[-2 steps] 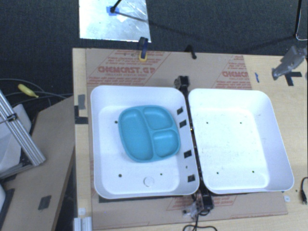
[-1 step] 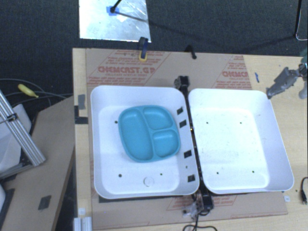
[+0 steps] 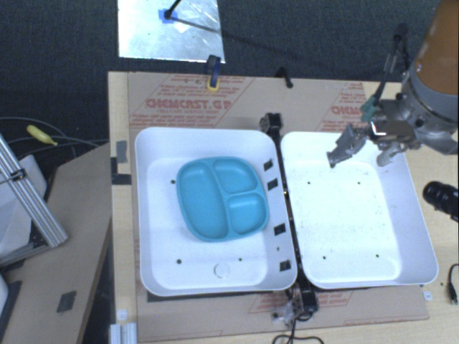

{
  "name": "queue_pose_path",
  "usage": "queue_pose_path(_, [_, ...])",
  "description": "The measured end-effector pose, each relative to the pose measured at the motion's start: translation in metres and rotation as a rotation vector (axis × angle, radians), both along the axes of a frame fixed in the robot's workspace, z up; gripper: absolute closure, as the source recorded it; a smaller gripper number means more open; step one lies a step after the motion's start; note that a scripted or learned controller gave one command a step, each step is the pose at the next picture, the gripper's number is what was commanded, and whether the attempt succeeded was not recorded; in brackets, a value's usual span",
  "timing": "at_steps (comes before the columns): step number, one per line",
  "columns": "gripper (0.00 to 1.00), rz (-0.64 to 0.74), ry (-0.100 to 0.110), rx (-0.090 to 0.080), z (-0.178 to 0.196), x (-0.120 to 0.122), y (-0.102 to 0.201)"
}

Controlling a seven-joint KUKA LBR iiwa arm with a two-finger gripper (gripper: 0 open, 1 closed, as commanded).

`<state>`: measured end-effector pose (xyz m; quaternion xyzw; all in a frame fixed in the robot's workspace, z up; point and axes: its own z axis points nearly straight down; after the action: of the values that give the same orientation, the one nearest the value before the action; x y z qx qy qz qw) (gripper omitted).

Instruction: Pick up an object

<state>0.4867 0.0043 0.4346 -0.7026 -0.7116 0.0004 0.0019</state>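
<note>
My claw hangs over the far edge of the right bin, its two fingers spread wide with nothing between them. The one thing worth picking, a blue divided plate, lies flat in the middle of the left bin. I judge the ridge where the bins meet, with its black clips, stands between them.
</note>
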Motion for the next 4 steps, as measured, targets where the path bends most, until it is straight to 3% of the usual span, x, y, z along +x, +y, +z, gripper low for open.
queue_pose_path(1, [0.00, -0.005, 0.004, -0.002, -0.089, -0.001, 0.034])
queue_pose_path(2, [1.00, -0.009, -0.009, -0.001, -0.073, 0.001, 0.032])
queue_pose_path(3, [1.00, -0.005, -0.008, 0.000, -0.041, 0.000, 0.079])
queue_pose_path(4, [1.00, -0.016, -0.011, -0.002, 0.005, 0.000, 0.033])
